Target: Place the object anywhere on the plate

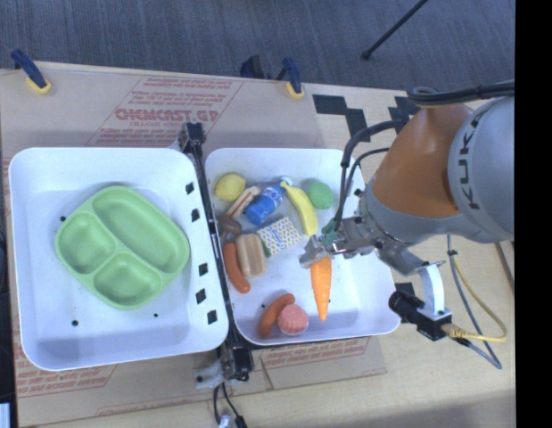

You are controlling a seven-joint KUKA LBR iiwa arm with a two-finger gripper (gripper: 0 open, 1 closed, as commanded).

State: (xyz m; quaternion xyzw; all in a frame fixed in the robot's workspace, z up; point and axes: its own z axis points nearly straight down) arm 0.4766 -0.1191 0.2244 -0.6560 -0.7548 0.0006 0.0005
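Looming nearest the lens, the grey arm reaches over the right bin from its right edge. Its gripper sits at the thick top end of an orange carrot, which points toward the bin's near edge; whether the fingers are parted or closed on it cannot be told. Around the carrot lie a banana, a lemon, a blue bottle and sausages. A green divided plate rests in the left bin, nothing on it.
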